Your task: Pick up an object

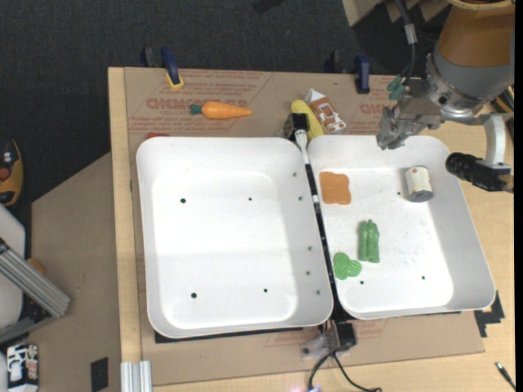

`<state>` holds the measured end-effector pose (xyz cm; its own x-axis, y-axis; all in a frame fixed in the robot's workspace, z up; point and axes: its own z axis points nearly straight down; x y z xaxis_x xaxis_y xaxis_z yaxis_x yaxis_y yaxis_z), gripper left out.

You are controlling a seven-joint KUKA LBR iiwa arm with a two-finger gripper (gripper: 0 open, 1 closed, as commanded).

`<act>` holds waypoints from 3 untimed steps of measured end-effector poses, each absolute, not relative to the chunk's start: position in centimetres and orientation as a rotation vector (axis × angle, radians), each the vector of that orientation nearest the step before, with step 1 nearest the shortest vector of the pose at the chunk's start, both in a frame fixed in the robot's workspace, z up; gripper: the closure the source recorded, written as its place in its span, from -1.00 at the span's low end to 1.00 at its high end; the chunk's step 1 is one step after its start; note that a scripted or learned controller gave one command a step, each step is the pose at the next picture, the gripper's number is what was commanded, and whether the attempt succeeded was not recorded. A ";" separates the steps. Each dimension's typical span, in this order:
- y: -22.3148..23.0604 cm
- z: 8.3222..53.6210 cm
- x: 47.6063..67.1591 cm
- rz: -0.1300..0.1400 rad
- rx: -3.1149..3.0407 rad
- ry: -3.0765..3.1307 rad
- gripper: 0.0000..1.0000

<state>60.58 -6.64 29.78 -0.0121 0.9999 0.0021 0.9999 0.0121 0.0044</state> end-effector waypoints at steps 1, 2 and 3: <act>4.3 22.9 63.5 -0.002 2.213 2.239 1.00; 12.1 30.6 65.1 0.015 2.207 2.227 1.00; 20.0 32.9 66.2 0.011 2.211 2.230 1.00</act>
<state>66.24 19.99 32.90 -0.0088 1.0000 0.0039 0.9999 0.0088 0.0056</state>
